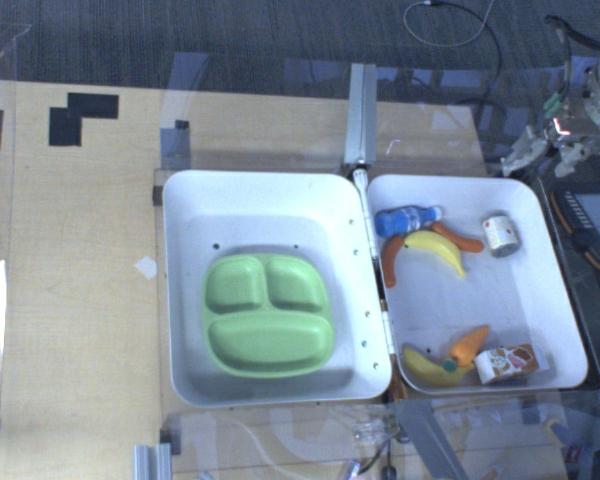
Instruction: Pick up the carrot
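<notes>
Camera view: carrot [468,346] in right bin [540,268], near its front edge, leaning on a banana [428,366] and just beside a carton [506,364]. Risk, as judged: crowding could make the hand catch or nudge a neighbour instead. Hand [565,133] beyond the bin's far right corner, touching nothing; its opening cannot be told.
</notes>
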{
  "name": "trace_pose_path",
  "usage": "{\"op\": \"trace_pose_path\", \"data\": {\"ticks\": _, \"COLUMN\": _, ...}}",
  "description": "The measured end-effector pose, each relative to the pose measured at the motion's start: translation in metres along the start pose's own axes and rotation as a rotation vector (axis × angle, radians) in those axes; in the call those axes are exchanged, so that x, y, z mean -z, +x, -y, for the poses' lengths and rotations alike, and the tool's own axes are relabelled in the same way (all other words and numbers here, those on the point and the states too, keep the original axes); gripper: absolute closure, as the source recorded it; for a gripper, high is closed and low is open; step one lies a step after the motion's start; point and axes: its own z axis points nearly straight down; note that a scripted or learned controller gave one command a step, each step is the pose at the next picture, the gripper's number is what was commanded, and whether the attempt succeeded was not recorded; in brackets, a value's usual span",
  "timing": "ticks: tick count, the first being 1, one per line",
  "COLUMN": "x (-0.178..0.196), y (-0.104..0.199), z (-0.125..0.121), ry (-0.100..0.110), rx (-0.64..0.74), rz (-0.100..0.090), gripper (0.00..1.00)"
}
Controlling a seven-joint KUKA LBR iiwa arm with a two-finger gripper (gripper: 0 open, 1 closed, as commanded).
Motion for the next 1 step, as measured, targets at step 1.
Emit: {"op": "trace_pose_path", "data": {"ticks": 1, "x": -0.1649, "y": 0.0375, "z": -0.0152, "ry": -0.015, "rx": 0.083, "rz": 0.005, "gripper": 0.0}}
